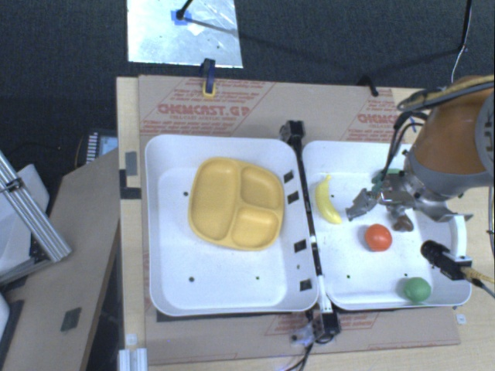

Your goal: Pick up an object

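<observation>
**Gripper hovering in the right bin, nothing taken yet**

The gripper [381, 205] is hanging over the right bin [352, 280] with its fingers spread wide and nothing between them; the orange ball [378, 237] is lying just below it, the banana [328, 200] is resting to its left near the divider, and the green ball [417, 288] is sitting near the bin's lower right corner; the yellow tray [234, 203] is occupying the left bin [174, 284]. A good pick probably means centring over the orange ball, descending straight, and closing only once the fingers are straddling it, since a round thing is apt to be rolling away.
</observation>
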Robot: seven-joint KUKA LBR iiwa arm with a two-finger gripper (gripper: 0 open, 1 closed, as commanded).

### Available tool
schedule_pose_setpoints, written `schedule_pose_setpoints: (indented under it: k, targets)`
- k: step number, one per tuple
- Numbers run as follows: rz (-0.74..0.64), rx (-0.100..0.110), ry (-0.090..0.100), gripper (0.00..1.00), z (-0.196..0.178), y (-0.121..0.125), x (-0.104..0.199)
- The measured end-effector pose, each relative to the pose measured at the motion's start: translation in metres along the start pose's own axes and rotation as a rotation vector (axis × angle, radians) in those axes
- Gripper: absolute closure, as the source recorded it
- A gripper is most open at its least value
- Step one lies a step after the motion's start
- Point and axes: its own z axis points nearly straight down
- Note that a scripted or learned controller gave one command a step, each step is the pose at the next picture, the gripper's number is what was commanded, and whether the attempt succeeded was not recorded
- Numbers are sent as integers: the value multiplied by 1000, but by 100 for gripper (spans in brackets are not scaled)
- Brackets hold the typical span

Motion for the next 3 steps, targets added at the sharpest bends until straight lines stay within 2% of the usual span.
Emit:
schedule_pose_setpoints:
  k: [2, 3]
  targets:
    - [3, 5, 1, 0, 108, 8, 5]
    - [5, 1, 0, 100, 95, 9, 4]
